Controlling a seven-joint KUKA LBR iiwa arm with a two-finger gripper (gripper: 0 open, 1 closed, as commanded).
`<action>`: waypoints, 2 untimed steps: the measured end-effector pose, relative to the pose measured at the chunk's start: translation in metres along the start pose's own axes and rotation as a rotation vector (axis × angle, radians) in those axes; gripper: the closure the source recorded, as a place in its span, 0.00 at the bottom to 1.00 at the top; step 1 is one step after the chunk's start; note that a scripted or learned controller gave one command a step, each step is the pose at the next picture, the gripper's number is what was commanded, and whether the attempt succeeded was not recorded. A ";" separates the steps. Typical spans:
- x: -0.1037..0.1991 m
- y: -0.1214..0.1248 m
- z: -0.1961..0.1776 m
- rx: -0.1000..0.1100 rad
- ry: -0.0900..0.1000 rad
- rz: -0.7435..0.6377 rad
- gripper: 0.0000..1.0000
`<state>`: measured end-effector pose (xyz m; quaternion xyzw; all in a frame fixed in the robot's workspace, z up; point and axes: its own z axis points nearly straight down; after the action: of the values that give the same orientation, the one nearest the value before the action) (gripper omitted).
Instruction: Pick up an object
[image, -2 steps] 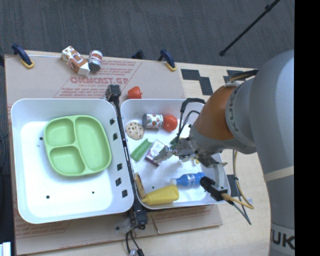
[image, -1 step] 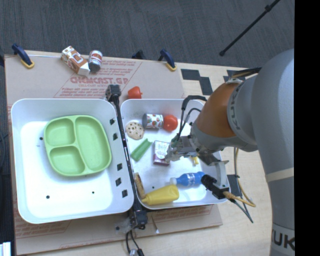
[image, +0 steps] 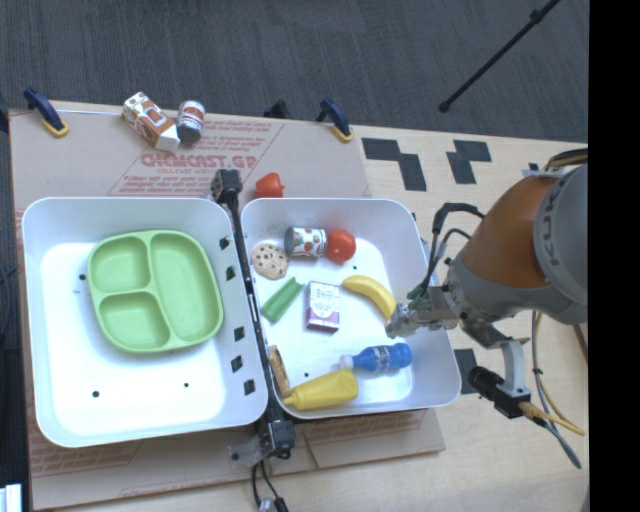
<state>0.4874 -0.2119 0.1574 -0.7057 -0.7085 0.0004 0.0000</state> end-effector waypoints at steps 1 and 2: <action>0.027 0.018 -0.127 -0.002 -0.001 -0.002 1.00; 0.040 0.045 0.016 0.005 0.003 -0.003 1.00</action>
<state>0.5321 -0.1721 0.1413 -0.7047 -0.7095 0.0013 0.0029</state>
